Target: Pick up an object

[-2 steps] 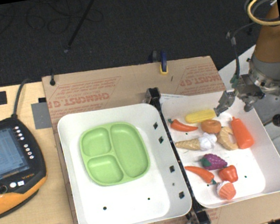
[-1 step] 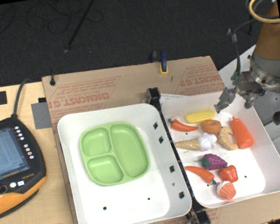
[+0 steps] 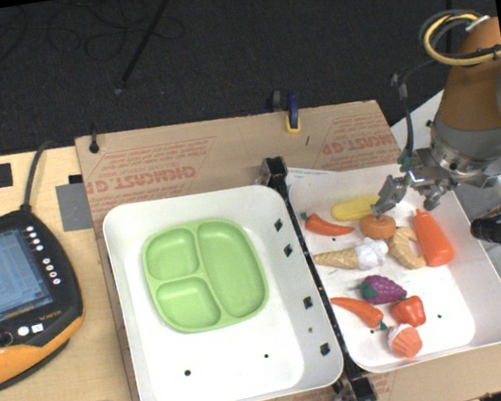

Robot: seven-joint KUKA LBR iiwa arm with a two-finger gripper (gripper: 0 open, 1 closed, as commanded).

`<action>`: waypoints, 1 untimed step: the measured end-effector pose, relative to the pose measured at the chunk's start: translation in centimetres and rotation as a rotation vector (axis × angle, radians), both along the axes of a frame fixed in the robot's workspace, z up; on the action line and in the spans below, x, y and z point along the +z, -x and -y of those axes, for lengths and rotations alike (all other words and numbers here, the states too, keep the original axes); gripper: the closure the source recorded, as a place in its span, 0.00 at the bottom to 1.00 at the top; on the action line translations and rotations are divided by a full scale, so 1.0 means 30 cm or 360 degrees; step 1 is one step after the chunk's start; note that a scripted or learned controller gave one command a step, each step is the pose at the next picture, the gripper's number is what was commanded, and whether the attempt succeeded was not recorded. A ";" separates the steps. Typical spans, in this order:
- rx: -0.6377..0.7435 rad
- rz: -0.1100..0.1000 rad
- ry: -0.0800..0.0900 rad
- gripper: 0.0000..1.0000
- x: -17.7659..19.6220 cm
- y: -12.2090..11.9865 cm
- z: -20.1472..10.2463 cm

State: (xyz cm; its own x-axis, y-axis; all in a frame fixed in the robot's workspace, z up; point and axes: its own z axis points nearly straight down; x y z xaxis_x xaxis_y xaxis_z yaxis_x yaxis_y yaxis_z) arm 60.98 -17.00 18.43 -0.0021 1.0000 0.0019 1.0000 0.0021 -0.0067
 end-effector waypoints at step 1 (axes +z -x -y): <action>0.0003 -0.0002 0.0000 0.00 -0.167 0.029 -0.027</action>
State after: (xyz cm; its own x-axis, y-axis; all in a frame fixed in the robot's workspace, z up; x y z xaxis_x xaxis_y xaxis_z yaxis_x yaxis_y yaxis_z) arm 60.10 -16.18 13.42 -0.0037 1.0000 0.0021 1.0000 0.0037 -0.0077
